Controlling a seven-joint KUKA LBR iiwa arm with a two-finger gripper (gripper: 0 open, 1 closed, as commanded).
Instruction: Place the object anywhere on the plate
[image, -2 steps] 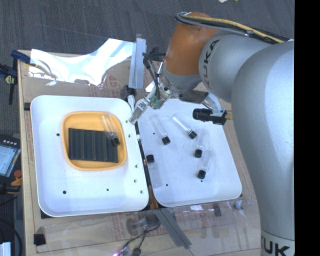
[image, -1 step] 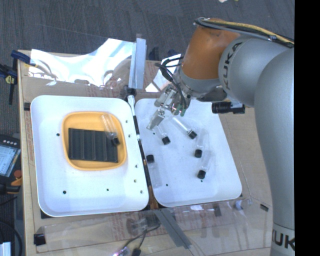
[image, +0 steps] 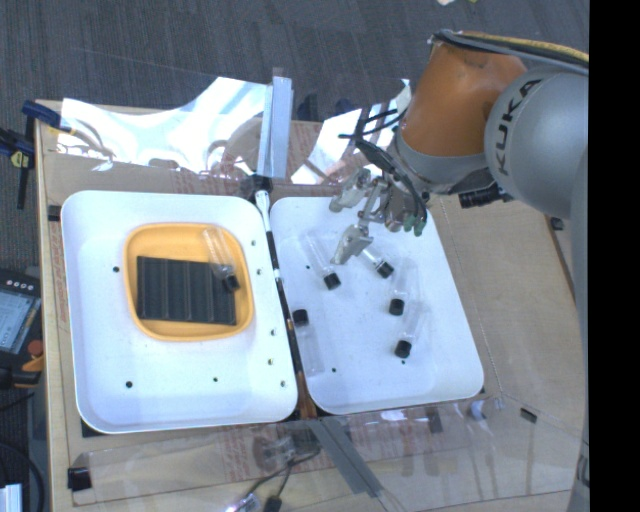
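The plate (image: 150, 320) is yellow with a dark striped mat (image: 185, 290) on it. Both bins (image: 100, 390) are white. The little tubes (image: 397, 305) are clear with black caps.

Robotics lab, KUKA arm (image: 520, 110) (bench-mounted), bins (image: 90, 300)

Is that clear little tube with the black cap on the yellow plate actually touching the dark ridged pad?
Touching. The camera view shows the tube lying on the plate with its black-capped end overlapping the ridged pad's upper right corner, no gap between them.

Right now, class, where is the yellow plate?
The yellow plate lies in the left white bin, holding a dark ridged block.
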